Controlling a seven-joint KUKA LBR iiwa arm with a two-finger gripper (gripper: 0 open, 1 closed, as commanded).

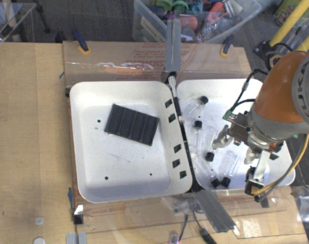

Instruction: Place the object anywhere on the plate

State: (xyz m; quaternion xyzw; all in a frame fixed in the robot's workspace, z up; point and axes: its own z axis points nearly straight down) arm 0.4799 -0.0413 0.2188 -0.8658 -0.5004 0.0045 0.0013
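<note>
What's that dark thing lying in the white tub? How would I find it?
Look at the two white bins side by side and pick the left bin. Near its middle lies a flat dark rectangular plate, ridged into strips and turned a little askew. It is far bigger than the tiny black dots around it.

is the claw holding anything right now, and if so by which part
It cannot be told. The claw hangs over the right bin among small clear vials with black caps, and its tips are unclear.

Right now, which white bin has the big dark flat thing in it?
The left bin. A dark ridged plate lies flat in it, while the right bin holds small clear bottles with black caps, under the arm.
</note>
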